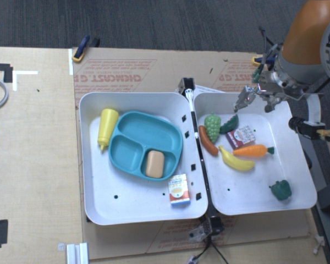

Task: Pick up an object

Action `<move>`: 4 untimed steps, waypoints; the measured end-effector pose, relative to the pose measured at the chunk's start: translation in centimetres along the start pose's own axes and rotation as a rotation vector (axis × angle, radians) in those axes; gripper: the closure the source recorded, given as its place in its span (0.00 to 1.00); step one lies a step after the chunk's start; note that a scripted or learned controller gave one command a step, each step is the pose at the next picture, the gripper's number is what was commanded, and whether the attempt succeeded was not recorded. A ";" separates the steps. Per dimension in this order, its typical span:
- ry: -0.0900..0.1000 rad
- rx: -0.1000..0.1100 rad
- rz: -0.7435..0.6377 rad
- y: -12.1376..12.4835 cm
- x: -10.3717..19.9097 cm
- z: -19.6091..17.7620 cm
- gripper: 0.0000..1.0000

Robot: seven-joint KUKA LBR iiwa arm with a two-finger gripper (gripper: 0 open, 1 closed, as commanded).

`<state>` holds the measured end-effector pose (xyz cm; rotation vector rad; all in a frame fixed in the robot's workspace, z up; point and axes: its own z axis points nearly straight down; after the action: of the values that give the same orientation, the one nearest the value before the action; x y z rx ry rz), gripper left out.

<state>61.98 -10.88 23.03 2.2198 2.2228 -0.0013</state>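
My gripper (256, 102) hangs over the back edge of the right bin (297, 164), its two fingers spread open with nothing between them. Below and to its left in that bin lie green grapes (212, 125), a dark green vegetable (229, 125), a brown sausage (207, 141), a small red and white box (241, 137), an orange carrot (252, 151) and a yellow banana (236, 161). A green pepper (280, 190) sits alone near the bin's front right corner.
The left bin (93, 191) holds a yellow bottle (106, 127), a blue sectioned plate (137, 139) with a tan bun (154, 164) in it, and a small carton (179, 190). A dividing rim (197, 153) separates the bins. Cardboard lies beneath.
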 end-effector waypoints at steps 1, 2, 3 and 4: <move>0.000 -0.003 -0.049 -2.9 -1.1 13.1 0.00; -0.003 -0.007 -0.047 -2.8 -1.2 12.0 1.00; 0.001 0.001 -0.019 -11.1 1.1 13.8 1.00; 0.001 0.001 -0.019 -11.1 1.1 13.8 0.00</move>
<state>50.84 -9.79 9.19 2.1996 2.2449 -0.0015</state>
